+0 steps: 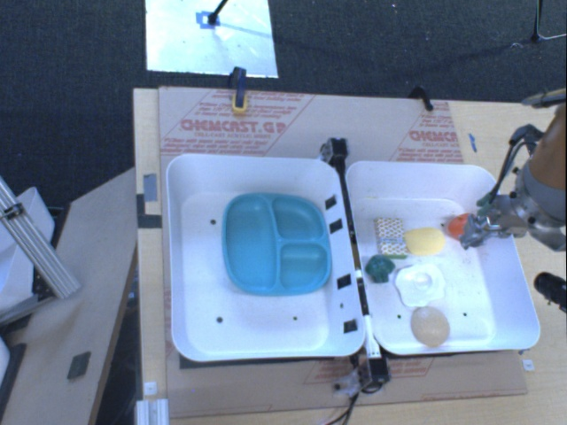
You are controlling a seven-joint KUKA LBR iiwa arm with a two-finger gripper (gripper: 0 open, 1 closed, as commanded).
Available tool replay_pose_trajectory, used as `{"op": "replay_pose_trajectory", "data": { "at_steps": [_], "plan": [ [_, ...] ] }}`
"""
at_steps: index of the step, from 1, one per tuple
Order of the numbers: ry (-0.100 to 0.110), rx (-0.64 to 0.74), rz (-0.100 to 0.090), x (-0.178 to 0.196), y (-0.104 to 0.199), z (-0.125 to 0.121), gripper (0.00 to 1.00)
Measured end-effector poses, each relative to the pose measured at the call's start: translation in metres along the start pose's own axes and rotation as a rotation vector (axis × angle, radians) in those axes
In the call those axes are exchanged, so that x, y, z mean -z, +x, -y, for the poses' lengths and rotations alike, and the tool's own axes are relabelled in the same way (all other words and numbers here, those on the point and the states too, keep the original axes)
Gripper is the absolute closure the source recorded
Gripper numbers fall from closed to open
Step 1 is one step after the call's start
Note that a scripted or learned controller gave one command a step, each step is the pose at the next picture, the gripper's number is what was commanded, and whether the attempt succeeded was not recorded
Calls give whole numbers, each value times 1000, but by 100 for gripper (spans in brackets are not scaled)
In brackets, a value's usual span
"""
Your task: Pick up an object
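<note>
The right bin (505, 326) holds several small items: a checkered block (389, 234), a yellow lemon-shaped piece (424, 241), a dark green lump (380, 267), a white fried-egg toy (419, 283) and a beige egg (430, 326). A small orange-red object (454, 227) lies near the bin's right side. My gripper (473, 233) reaches in from the right, low over the bin, its tip right against the orange-red object. Whether that object is gripped is not visible.
The left bin (190, 326) holds a blue divided plate (275, 243). A black-clipped divider (347, 246) separates the bins. Both bins rest on a cardboard sheet (266, 122) on the bench. An aluminium rail (35, 246) lies at the far left.
</note>
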State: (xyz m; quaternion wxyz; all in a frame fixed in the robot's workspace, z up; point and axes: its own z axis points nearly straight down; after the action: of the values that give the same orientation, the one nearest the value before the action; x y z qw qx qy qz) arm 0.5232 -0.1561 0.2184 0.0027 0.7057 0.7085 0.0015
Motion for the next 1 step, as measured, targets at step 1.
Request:
{"op": "replay_pose_trajectory", "data": {
  "at_steps": [1],
  "plan": [
    [0,1,0,45,2,3,100]
  ]
}}
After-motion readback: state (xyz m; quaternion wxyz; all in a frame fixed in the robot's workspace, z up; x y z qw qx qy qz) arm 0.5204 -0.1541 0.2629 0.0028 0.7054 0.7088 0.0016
